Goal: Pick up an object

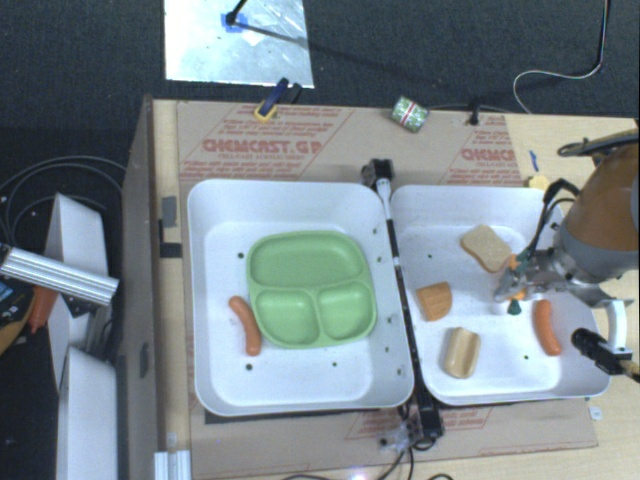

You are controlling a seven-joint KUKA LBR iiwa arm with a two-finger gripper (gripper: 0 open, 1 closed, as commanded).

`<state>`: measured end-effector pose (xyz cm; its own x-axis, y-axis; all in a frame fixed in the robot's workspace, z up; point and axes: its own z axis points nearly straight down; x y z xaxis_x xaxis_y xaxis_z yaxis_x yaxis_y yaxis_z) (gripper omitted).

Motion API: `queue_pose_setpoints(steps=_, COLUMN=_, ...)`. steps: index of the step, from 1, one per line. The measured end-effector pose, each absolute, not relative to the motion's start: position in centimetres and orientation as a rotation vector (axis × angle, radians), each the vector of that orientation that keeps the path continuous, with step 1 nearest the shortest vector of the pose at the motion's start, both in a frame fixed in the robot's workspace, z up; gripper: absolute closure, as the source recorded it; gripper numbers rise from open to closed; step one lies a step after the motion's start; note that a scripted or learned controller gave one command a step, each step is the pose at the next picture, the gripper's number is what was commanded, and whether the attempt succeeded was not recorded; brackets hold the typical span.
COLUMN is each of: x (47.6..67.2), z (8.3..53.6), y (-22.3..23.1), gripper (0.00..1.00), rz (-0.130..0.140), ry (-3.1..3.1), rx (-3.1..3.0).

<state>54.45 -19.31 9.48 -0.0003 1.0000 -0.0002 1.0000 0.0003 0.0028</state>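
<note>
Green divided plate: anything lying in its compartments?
No. The green divided plastic plate in the left white bin has nothing in its three compartments; the orange sausage lies beside it on the bin floor.

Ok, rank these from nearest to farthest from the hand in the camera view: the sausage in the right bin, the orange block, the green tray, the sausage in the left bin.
From the hand:
1. Right-bin sausage, just below and right of it.
2. Orange block, to its left, same bin.
3. Green tray, in the middle of the left bin.
4. Left-bin sausage, beyond the tray's left edge.
</note>
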Motion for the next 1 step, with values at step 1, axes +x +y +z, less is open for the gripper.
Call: queue_pose_setpoints(steps=1, x=58.7, z=17.29, y=-9.35, gripper=1.0, rz=0.005, ry=2.225, rx=2.215)
